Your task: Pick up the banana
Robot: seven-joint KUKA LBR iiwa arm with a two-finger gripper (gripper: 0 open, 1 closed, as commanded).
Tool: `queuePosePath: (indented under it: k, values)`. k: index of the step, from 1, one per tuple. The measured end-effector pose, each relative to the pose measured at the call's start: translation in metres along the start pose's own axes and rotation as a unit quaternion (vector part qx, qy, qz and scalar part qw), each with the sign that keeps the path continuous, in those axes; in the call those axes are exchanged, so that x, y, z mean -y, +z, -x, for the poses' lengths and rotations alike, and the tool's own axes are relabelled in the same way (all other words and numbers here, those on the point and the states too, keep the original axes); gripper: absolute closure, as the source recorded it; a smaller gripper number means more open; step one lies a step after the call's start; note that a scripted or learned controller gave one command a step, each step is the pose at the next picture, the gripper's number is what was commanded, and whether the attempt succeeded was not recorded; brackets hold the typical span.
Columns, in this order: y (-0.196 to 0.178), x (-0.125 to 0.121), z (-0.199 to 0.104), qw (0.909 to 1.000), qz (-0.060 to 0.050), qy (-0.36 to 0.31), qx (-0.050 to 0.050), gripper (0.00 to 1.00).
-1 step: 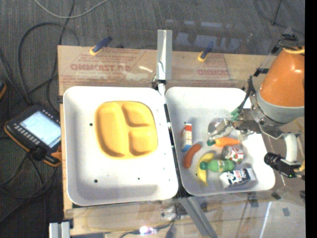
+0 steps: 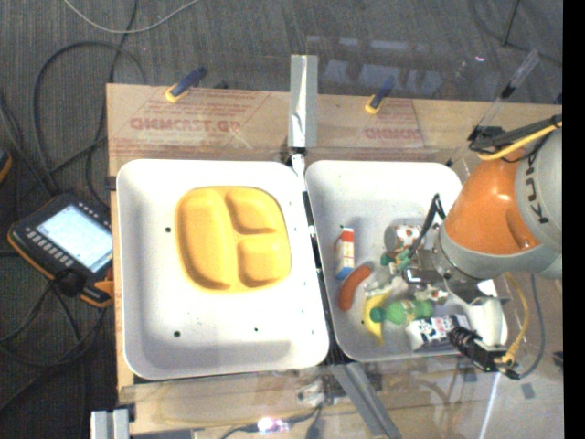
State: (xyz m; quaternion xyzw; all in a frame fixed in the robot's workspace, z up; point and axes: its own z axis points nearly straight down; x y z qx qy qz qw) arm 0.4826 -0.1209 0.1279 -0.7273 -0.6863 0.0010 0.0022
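Note:
The banana (image 2: 372, 319) is a short yellow curved fruit lying in the right bin (image 2: 384, 186), near that bin's front edge. A green toy (image 2: 396, 314) rests against its right side and hides part of it. My gripper (image 2: 417, 271) hangs over the middle of the right bin, just above and to the right of the banana, among the cluttered items. The orange band and grey wrist cover the bin's right part.
A red sausage (image 2: 354, 286) and a small white carton (image 2: 345, 249) lie left of the gripper. A grey can (image 2: 398, 236) sits behind it, and a dark-and-white carton (image 2: 430, 331) in front. The left bin (image 2: 146, 318) holds a yellow divided tray (image 2: 235, 237).

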Motion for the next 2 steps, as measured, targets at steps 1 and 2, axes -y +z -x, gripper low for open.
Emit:
queuePosePath:
  k: [1,2]
  values:
    - [-0.018,-0.001,0.012,0.9979,0.000,-0.065,0.000,0.00]
    - [0.000,-0.002,0.026,0.9924,0.000,-0.123,0.000,0.00]
